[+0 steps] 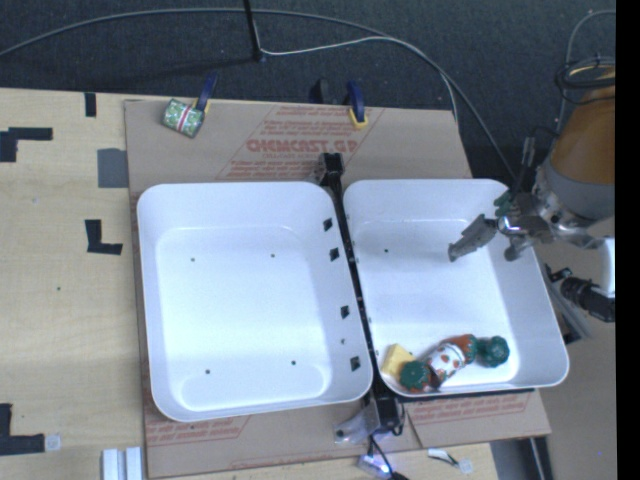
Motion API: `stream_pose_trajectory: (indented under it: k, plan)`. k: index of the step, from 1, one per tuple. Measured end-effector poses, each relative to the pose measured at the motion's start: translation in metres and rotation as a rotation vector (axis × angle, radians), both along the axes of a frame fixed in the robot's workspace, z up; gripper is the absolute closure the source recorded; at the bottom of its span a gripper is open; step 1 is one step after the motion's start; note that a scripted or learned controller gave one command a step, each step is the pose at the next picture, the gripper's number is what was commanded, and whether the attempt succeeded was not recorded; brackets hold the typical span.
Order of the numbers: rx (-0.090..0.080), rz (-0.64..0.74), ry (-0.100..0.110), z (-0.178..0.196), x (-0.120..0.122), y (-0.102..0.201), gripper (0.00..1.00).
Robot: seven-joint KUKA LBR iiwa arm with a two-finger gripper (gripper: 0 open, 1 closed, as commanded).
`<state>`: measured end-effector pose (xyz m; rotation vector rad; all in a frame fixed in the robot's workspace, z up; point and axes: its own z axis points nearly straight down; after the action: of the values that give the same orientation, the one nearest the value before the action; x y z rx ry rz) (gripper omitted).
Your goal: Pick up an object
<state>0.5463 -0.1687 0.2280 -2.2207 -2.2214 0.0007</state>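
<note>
Several small objects lie bunched in the near corner of the right bin (520, 298): a yellow block (396, 356), a green round piece (413, 374), a red and white bottle-like toy (447, 360) and a dark green piece (492, 350). My gripper (486, 248) hangs over the far right part of this bin, well above and behind the pile. Its two fingers are spread apart and open, with nothing between them. One finger (466, 242) points left over the bin floor.
The left bin (160, 298) sits beside the right one, with a black divider strip (345, 268) between them. A small green patterned object (183, 117) lies on the cardboard behind the bins. Clamps (354, 103) and a cable (300, 43) are at the back.
</note>
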Motion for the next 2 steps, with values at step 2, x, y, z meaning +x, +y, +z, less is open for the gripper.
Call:
stream_pose_trajectory:
  k: [2]
  plan:
    - [-0.001, -0.002, -0.002, -0.143, 0.027, -0.049, 0.0]
